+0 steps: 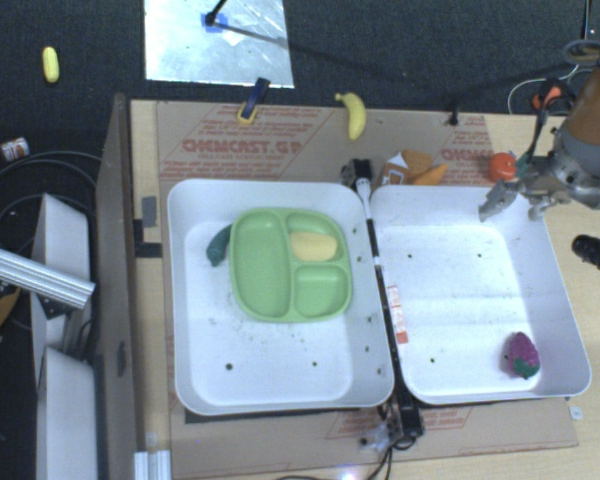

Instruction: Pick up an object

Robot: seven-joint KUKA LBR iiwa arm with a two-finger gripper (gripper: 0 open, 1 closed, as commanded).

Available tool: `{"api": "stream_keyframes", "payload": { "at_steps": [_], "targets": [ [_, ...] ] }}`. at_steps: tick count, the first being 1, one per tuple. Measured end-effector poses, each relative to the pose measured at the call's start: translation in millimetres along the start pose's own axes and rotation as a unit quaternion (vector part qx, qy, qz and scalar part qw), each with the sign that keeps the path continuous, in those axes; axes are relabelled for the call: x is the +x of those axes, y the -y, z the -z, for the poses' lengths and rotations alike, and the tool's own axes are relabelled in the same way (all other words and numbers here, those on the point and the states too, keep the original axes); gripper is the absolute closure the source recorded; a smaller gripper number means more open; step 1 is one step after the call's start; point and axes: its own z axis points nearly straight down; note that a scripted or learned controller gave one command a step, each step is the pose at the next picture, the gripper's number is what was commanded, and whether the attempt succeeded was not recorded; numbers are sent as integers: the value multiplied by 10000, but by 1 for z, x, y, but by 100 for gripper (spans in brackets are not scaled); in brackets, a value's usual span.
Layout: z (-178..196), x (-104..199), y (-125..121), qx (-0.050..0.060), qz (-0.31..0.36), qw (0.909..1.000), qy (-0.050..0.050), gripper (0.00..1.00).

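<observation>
Nearest the camera, a small purple, round fruit-like toy with a green tip (522, 355) lies in the right shallow white bin (460, 298), close to that bin's near right corner and well apart from everything else in it. To the left of this bin, touching it along a shared edge, sits the left shallow white bin (270, 368). A light green plastic divided plate (290, 265) rests in the left bin, toward its far half. A pale yellow soft lump (314, 245) fills the plate's far right compartment. A dark teal, leaf-shaped piece (218, 244) lies on the bin floor just beside the plate's left rim.

Farther back, the grey two-finger tool (512, 200) hangs over the far right corner of the right bin, its fingers spread apart with nothing between them. The arm behind it shows an orange band.

Beyond the right bin's far wall, on the brown cardboard covering the desk (280, 138), lie an orange wedge-shaped toy (420, 169) and a round orange-red ball (502, 165). A yellow banana toy (353, 114) lies on the cardboard beyond the left bin's far right corner.
</observation>
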Motion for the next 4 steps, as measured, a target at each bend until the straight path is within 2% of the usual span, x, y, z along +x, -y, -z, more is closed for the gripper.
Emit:
{"api": "stream_keyframes", "payload": {
  "at_steps": [1, 2, 3, 4],
  "targets": [
    [1, -6, -33, 28, -2, 10000, -12, 0],
    [23, -4, -32, 29, -8, 10000, -14, 0],
    [11, -4, -16, 57, -25, 10000, -15, 0],
    [-9, -6, -14, 53, -25, 10000, -13, 0]
  ]
}}
